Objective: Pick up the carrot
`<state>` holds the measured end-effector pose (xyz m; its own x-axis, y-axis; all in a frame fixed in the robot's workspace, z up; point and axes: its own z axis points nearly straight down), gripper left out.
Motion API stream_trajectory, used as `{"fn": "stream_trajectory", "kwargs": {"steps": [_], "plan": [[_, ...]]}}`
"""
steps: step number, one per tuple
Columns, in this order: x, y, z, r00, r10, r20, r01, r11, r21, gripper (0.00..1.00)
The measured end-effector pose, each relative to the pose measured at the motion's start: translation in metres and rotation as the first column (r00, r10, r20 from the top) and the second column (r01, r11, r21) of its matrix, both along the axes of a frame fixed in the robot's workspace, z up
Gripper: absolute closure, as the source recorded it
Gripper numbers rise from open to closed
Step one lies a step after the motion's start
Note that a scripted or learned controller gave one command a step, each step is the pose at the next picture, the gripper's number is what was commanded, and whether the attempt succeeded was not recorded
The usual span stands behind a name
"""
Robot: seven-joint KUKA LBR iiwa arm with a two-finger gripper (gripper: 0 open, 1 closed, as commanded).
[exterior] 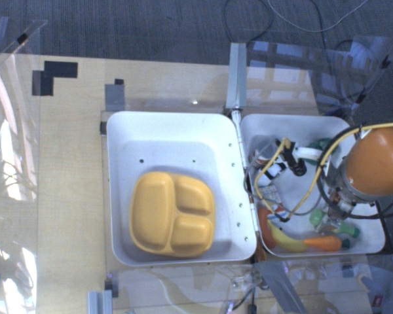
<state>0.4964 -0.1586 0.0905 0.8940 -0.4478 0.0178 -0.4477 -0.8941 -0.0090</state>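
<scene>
The carrot (322, 243) is orange and lies flat near the front edge of the right bin (373, 244). A yellow banana (286, 238) touches its left end. My gripper (331, 213) hangs below the arm's orange band (376, 161), low in the bin, just behind and above the carrot. Grey wrist parts and looping yellow cables hide its tip. I see nothing lifted off the bin floor.
Green items (346, 230) lie beside the carrot under the wrist. A tangle of black, white and yellow parts (280, 167) sits at the right bin's left side. The left bin (118, 175) holds a yellow divided plate (172, 212).
</scene>
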Motion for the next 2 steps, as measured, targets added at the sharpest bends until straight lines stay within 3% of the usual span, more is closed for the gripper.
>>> {"fn": "stream_trajectory", "kwargs": {"steps": [1,2], "plan": [[0.007,0.019,0.029,0.965,0.263,-0.007,-0.263,0.965,-0.001,1.00],[0.001,0.078,0.094,0.994,0.111,-0.014,-0.111,0.994,0.003,1.00]]}}
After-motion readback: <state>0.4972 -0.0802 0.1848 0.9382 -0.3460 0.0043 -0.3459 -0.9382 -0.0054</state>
